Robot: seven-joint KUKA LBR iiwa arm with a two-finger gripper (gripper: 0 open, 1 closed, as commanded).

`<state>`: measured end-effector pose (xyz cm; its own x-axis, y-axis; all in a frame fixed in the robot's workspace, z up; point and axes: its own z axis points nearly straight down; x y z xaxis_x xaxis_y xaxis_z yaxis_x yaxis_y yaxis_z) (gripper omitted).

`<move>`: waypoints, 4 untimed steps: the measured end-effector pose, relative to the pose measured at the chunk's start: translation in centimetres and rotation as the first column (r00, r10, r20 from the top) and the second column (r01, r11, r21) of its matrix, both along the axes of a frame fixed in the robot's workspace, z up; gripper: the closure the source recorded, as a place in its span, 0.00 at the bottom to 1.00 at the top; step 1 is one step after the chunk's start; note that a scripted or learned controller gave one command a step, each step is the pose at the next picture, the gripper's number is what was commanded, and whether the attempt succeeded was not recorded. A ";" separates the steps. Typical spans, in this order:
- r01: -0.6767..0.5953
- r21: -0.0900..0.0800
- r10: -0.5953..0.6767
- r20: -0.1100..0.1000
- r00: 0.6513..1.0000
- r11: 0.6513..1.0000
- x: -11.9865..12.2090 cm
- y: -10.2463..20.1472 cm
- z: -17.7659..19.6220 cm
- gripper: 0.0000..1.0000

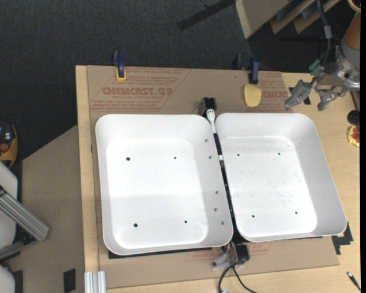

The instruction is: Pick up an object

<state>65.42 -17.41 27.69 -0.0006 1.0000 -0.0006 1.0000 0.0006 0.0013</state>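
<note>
A small pale yellow object [252, 95] lies on the brown board just behind the right bin [320, 171], below a blue clamp. My gripper [311, 98] hangs over the board past the right bin's back right corner, to the right of the yellow object and apart from it. Its two grey fingers [294, 97] are spread open, and I see nothing between them. The left bin [106, 171] sits beside the right one, showing its white floor with a few dark dots.
Two blue clamps [119, 63] pin the board's back edge. A black bracket [209, 106] and a strip run between the bins, with a cable [231, 260] at the front. An aluminium rail [23, 220] lies at the left, and cardboard boxes [274, 17] stand behind.
</note>
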 end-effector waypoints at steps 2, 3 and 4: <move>-0.004 0.003 0.004 -0.007 1.000 1.000 1.2 5.1 -4.8 1.00; 0.000 -0.001 0.000 0.005 1.000 1.000 0.9 3.9 -0.5 1.00; -0.002 0.000 0.002 0.002 1.000 1.000 -0.9 5.6 2.2 1.00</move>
<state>64.52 -11.80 29.85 -0.0022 1.0000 -0.0001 1.0000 0.0022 0.0032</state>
